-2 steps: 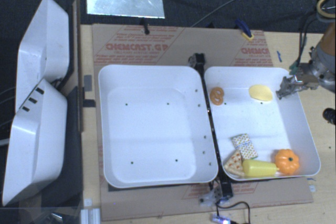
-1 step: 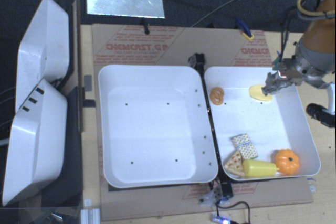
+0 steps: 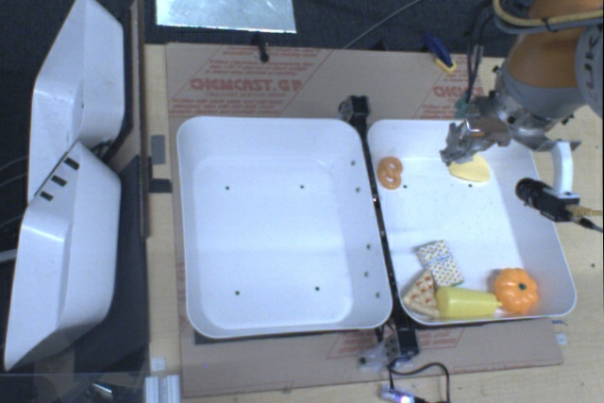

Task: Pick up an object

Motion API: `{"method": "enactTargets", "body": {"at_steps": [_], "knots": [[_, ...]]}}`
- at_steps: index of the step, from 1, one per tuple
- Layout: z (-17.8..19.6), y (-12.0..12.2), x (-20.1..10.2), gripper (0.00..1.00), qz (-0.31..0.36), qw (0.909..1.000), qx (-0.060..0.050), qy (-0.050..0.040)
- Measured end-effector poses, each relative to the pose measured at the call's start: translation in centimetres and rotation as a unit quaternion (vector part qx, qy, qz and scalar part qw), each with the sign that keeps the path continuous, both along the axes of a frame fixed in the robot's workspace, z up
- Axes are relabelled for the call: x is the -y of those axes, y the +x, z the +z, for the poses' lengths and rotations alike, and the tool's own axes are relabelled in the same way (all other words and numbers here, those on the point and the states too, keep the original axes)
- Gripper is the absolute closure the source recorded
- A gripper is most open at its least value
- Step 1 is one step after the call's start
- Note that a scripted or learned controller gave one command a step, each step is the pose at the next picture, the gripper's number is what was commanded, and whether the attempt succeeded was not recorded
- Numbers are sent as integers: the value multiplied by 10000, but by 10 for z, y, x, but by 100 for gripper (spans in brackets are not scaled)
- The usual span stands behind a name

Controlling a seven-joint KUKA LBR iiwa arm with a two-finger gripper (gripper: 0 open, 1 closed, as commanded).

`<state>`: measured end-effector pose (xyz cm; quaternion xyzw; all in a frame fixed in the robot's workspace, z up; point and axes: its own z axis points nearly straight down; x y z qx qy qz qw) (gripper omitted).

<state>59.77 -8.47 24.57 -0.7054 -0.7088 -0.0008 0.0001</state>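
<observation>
The arm comes in from the right, its orange band cut off by the top edge, and the pincer [image 3: 461,146] hangs low over the far part of the right bin [image 3: 557,250]. It is a dark, cluttered shape from up here, and I cannot tell whether it is released or clenched. Just beside it, touching or nearly so, lies a pale yellow flat piece [image 3: 472,170]; its upper edge is hidden under the pincer, so I cannot say if it is gripped.

A small orange pretzel-like ring [image 3: 390,171] sits near the bin's left wall. Down at the near end, crowded together, are a speckled packet [image 3: 440,261], a cracker-like wedge [image 3: 421,294] partly covered by a yellow-green oblong [image 3: 465,302], and an orange pumpkin shape [image 3: 515,290] touching it.

The left bin [image 3: 203,203] shows bare white floor with a few dark dots. Both rest on a cardboard sheet [image 3: 245,82] on the counter.
</observation>
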Motion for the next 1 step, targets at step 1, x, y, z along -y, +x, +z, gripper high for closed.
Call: {"method": "enactTargets", "body": {"at_steps": [1], "knots": [[1, 12, -56, 100, 4, 10000, 1, 1]]}}
